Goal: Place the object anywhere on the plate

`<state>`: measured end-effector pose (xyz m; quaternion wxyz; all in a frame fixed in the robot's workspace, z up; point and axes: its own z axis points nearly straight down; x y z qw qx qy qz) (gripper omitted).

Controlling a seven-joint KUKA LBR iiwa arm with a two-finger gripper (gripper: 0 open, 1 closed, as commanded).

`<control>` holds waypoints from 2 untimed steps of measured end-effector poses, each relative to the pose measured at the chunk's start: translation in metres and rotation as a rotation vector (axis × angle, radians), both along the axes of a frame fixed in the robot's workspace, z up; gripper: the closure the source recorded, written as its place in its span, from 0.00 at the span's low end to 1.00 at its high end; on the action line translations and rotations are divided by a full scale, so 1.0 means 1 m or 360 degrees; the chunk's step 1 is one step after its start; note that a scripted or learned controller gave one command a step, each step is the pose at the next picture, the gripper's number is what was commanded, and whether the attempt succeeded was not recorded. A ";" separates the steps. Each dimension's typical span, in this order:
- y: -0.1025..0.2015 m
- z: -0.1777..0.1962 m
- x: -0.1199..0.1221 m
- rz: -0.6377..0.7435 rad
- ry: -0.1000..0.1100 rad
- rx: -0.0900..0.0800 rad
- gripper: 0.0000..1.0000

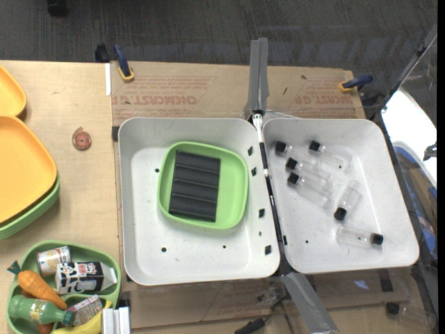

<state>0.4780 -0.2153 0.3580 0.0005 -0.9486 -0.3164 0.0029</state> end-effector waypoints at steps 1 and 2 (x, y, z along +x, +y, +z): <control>-0.004 -0.002 0.000 -0.0141 0.0000 0.0000 0.00; -0.006 -0.007 0.000 -0.0260 0.0001 0.0000 0.00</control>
